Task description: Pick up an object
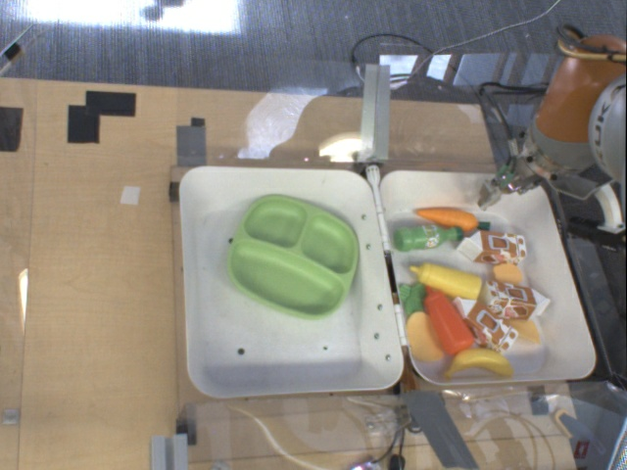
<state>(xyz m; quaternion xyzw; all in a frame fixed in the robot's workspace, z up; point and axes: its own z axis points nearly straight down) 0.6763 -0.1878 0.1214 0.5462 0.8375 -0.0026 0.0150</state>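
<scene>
My gripper [493, 192] hangs over the far right corner of the right bin [578, 346], with nothing seen in it. Just left of it and lower lies an orange carrot [446, 218], and beneath that a green bottle [426, 236] on its side. Further toward the front are a yellow bottle [451, 280], a red bottle [449, 323], a banana [478, 363] and an orange round piece [422, 337]. Patterned snack packets [502, 249] lie along the bin's right side.
A green divided plate [294, 255] sits in the left bin [211, 355]. A metal post [371, 106] stands at the back between the two bins. Cables run behind the right bin. The orange-banded arm [578, 96] comes in at the upper right.
</scene>
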